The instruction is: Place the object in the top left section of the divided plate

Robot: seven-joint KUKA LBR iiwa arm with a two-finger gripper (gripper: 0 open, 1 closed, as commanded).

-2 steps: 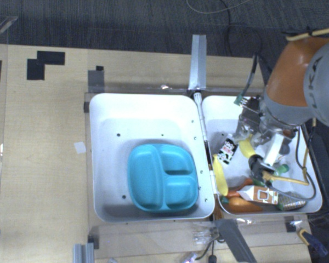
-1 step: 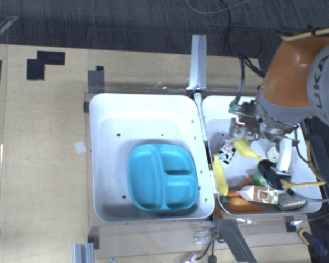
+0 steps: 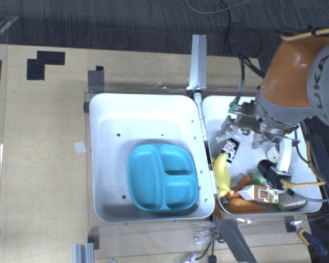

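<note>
The blue divided plate (image 3: pixel 163 176) lies in the left bin (image 3: pixel 112 125), towards its front, and all its sections are bare. My gripper (image 3: pixel 234 127) hangs over the back left part of the right bin (image 3: pixel 214 111), under the grey wrist with its orange band. Just below the gripper is a small black, white and red object (image 3: pixel 230 147); whether the gripper touches it is unclear. A yellow banana (image 3: pixel 222 174) lies against the right bin's left wall.
At the front of the right bin lie an orange carrot (image 3: pixel 243 205), a small orange and white carton (image 3: pixel 264 193), a green item (image 3: pixel 259 178) and a dark grey piece (image 3: pixel 291 204). A metal divider (image 3: pixel 203 136) separates the bins.
</note>
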